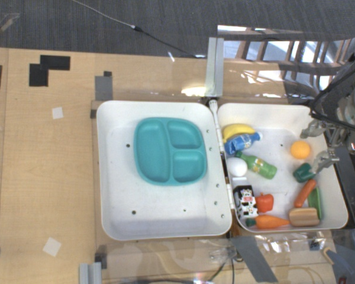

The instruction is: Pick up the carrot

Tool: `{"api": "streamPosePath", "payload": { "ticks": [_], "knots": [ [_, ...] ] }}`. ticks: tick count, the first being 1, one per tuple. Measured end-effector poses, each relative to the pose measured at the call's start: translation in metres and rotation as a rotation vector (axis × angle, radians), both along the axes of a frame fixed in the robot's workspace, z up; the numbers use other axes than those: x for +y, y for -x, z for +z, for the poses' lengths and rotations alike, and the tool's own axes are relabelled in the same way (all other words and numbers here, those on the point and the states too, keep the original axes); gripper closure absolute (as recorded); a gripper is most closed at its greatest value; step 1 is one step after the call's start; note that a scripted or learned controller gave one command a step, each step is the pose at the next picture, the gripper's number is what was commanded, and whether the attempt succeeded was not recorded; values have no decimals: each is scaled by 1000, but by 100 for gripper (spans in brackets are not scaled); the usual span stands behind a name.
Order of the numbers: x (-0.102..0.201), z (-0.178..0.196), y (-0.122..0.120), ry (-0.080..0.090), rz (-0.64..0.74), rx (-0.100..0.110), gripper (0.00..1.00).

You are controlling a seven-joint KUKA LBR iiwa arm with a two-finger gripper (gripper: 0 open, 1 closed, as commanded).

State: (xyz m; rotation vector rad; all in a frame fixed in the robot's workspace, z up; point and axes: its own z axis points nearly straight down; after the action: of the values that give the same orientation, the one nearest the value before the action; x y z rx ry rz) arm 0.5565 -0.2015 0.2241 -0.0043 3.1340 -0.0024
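Approach step: carrot not yet gripped.
Gripper [320,144] open, fingers apart and empty, at 3 o'clock edge of right bin [284,114]. Carrot [305,193] lies at 6 o'clock of gripper, near bin's 4 o'clock corner, touching bread [303,216]. Next: drop down, straddle carrot, close.

A teal divided plate [168,151] lay in the left bin [115,218]. In the right bin [284,114] at centre-right of the frame sat a banana [238,129], a green bottle [258,165], a white egg [237,168], an orange ball [300,150] and a cow-patterned carton [245,201].
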Motion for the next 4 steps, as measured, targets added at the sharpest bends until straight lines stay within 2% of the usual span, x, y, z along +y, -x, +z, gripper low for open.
{"api": "streamPosePath", "payload": {
  "ticks": [1, 2, 3, 4],
  "knots": [
    [-3, -93, -21, -3, -272, 4, 0],
    [-3, -134, 30, -2, -352, -9, 0],
    [-2, -121, 26, 0, -345, -19, 100],
    [5, 80, 40, 3, -165, -14, 100]
  ]
}}
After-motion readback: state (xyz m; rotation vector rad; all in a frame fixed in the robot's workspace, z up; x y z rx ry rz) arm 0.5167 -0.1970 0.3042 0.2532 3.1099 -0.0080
